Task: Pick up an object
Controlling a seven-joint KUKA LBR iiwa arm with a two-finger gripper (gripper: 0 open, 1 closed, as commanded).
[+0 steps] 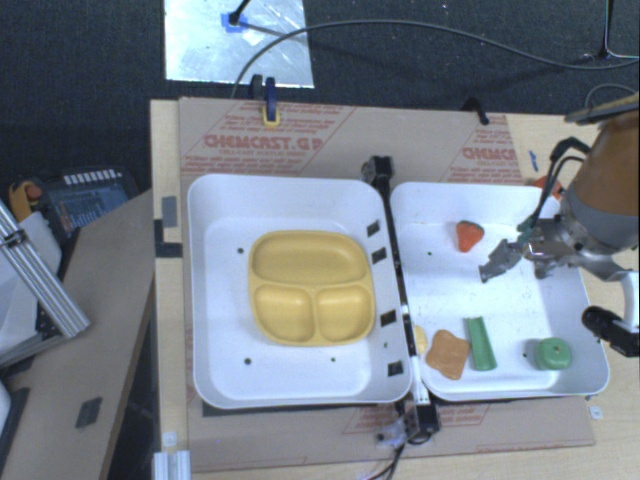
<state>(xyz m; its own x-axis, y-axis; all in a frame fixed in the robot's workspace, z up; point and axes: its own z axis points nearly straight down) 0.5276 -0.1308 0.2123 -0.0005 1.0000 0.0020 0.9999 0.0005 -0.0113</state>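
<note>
— What sits where on the bench?

— The yellow three-compartment plastic tray [305, 286] lies in the left white bin [215, 298]. The right white bin [440, 218] holds an orange-red strawberry-shaped toy [469, 235] at the back, with a tan bread-shaped piece [449, 354], green stick-shaped block [481, 344] and round green toy [551, 353] in front.

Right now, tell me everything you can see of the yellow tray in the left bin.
The yellow tray is a rounded rectangular plate that looks like matte plastic. Raised ridges divide it into three compartments: one long one along the far side and two smaller ones side by side along the near side. All three look bare. It lies flat, right side up, roughly centred on the floor of the left bin, apart from the walls, with nothing else touching it.
</note>
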